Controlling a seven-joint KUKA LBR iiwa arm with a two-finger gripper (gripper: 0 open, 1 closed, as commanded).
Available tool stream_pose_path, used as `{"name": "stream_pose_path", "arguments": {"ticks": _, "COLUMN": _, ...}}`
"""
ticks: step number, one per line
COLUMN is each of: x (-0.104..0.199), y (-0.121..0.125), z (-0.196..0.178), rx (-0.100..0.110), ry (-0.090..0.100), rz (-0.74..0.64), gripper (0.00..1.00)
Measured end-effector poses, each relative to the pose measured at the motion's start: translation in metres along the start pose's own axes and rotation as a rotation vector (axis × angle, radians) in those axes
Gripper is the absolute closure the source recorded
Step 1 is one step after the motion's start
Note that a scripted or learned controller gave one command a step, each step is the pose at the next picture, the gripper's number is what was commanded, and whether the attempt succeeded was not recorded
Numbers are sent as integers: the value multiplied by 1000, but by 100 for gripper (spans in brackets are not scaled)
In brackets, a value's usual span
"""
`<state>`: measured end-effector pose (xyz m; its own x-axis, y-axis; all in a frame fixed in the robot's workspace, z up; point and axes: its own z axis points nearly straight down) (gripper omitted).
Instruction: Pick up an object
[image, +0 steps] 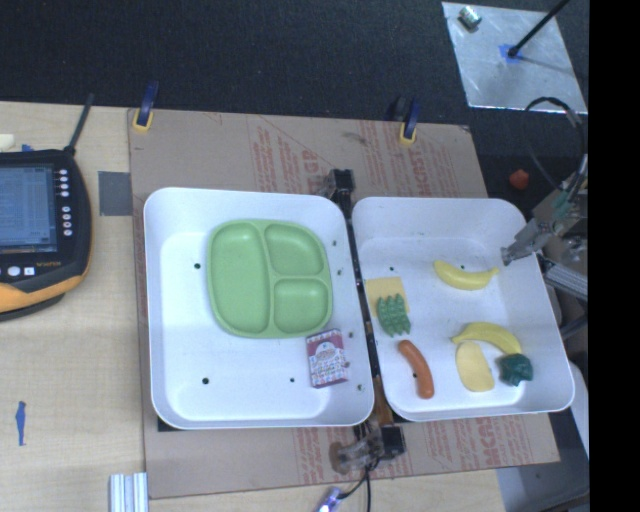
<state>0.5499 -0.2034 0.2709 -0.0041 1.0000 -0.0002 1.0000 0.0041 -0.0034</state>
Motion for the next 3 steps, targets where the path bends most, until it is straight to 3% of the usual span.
{"name": "stream_pose_path", "arguments": {"ticks": 1, "x": 31, "y": -13, "z": 180, "rx": 1, "ry": 0, "rz": -1, "gripper": 0}}
{"name": "stream_pose_path", "arguments": {"ticks": 2, "x": 2, "y": 63, "z": 178, "rx": -2, "ry": 0, "rz": 0, "gripper": 0}}
{"name": "stream_pose_path", "arguments": {"ticks": 3, "x": 20, "y": 107, "z": 178, "rx": -1, "ry": 1, "rz": 0, "gripper": 0}}
